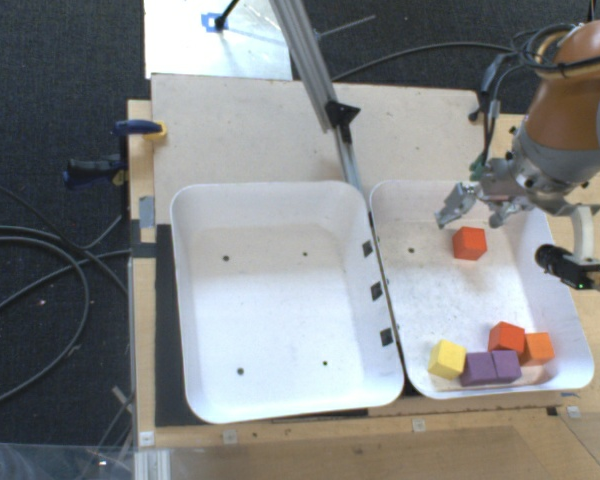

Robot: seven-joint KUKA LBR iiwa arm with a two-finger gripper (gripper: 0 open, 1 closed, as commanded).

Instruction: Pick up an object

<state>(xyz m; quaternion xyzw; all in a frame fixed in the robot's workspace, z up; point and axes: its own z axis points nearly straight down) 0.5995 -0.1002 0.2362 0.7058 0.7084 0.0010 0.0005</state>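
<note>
An orange-red cube (pixel 469 243) lies alone in the upper part of the right bin (pixel 420 298). My gripper (pixel 478 211) hangs just above and behind it, open, with its two fingers spread and nothing between them. The left finger (pixel 453 208) points down toward the bin's floor left of the cube. The grey arm with its orange band (pixel 570 108) comes in from the upper right.
A yellow cube (pixel 446 358), a purple block (pixel 491 367) and two orange cubes (pixel 507 337) (pixel 538 347) crowd the right bin's near corner. The left bin (pixel 210 268) stands beside it. A metal pole (pixel 315 68) slants over the bench behind the bins.
</note>
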